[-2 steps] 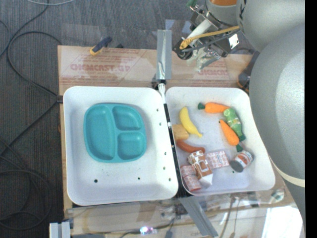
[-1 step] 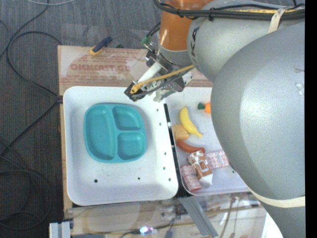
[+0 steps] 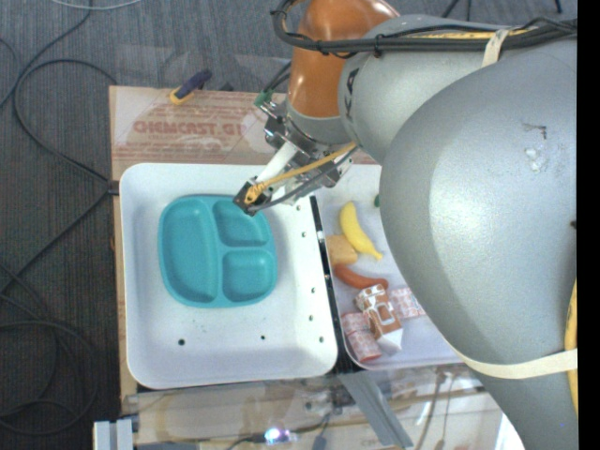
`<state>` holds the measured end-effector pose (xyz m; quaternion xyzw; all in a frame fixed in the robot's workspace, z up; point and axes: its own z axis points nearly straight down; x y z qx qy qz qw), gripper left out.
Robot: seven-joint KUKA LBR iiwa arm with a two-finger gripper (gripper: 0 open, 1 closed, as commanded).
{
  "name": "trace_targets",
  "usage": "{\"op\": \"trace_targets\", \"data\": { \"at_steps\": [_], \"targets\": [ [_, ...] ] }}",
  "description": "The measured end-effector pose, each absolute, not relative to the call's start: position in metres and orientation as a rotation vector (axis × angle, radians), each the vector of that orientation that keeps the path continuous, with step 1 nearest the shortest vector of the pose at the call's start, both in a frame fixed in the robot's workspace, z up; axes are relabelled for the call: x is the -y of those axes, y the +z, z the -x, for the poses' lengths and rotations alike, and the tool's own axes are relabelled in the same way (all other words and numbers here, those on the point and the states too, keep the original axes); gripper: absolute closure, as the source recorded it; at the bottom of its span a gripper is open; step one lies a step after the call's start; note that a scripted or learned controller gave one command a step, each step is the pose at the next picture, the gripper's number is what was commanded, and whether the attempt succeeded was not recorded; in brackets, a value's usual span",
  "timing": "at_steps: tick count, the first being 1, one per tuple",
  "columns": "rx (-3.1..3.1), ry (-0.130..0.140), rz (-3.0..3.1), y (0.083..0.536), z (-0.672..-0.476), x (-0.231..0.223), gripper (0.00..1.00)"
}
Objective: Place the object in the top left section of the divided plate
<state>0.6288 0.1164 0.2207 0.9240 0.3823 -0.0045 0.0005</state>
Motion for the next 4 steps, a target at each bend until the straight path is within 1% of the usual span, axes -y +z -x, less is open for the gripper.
{"op": "trace_targets", "data": {
  "at_steps": [1, 2, 3, 4],
  "targets": [
    [-0.916, -0.008, -3.002, 0.352, -0.581, -0.085, 1.0],
    [-1.04, -0.014, -2.964, 0.236, -0.544, -0.145, 1.0],
    [-0.701, -0.01, -3.061, 0.249, -0.545, -0.108, 1.0],
    [-0.581, -0.01, -3.086, 0.325, -0.548, -0.057, 1.0]
  ]
}}
